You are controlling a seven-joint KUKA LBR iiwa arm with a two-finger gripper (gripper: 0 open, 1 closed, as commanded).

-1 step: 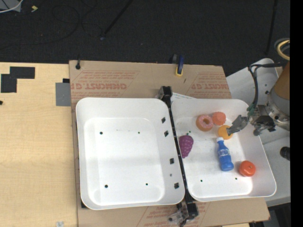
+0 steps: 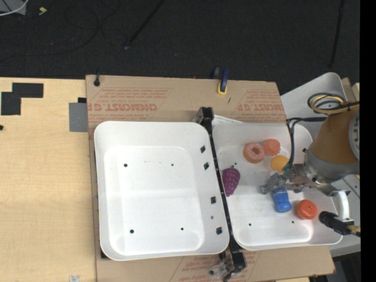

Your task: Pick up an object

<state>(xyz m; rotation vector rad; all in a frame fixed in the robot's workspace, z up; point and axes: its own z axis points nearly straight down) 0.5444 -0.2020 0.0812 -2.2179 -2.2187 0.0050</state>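
While the arm (image 2: 338,143) reaches in from the right, two shallow white bins are seen side by side on a sheet of cardboard (image 2: 176,101). Printed lettering is seen upside down on that cardboard, too blurred to be read with certainty. Nothing loose is made out in the left bin (image 2: 111,140). All the objects are gathered in the right bin (image 2: 252,239): a purple berry-shaped piece (image 2: 230,180) near the divider, a pink ring (image 2: 254,153) touching an orange ball (image 2: 271,147), a yellow piece (image 2: 279,163) just below them, a blue block (image 2: 282,202), and an orange-red ball (image 2: 306,209) beside it. The gripper (image 2: 274,185) is poised low over the right bin, just above the blue block and below the yellow piece; whether its claw is wide or narrow cannot be told.
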